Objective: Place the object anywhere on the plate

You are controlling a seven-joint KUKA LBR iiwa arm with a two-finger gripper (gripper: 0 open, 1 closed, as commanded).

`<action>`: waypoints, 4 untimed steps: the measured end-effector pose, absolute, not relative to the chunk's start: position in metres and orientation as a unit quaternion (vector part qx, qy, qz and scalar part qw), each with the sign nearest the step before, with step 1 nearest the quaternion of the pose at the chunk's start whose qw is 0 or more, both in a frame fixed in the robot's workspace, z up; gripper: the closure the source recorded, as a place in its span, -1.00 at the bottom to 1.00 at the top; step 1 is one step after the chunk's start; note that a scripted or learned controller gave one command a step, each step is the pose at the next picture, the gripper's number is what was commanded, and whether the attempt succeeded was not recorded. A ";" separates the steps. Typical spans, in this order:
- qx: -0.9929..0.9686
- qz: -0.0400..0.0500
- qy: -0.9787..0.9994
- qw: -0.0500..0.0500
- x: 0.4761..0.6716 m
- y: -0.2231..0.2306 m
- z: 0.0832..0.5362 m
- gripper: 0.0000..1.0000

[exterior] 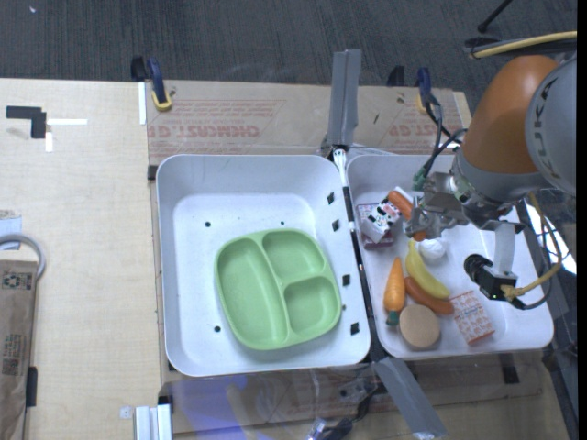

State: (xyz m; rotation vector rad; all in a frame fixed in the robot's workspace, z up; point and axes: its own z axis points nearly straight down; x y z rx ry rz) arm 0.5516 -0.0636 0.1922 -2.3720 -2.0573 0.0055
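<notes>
The left bin (183, 246) holds a green plate (278, 288) with three compartments, lying slightly turned near the bin's middle; nothing rests on it. A grey divider bar (345, 99) runs down between the two bins. The right bin (523, 337) carries the loose items, all well apart from the plate: a small white and red carton (375, 224) near the bin's left wall, an orange and white piece (398, 202) just beside it, an orange carrot (394, 284) standing lengthwise, a yellow banana (426, 273) touching a reddish sausage (429, 296) beneath it, a round tan disc (420, 326) at the near edge, and a small printed box (471, 318) to its right. The gripper (427, 223) hangs low over the upper part of this bin, above a white object (432, 247) at the banana's top end. Its jaw state cannot be determined, nor any grasp confirmed.
</notes>
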 end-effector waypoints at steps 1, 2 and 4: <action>-0.739 0.002 -0.674 0.001 0.485 0.025 0.251 1.00; -0.721 0.002 -0.693 0.001 0.477 -0.042 0.190 1.00; -0.623 0.002 -0.782 0.001 0.477 0.041 0.190 -1.00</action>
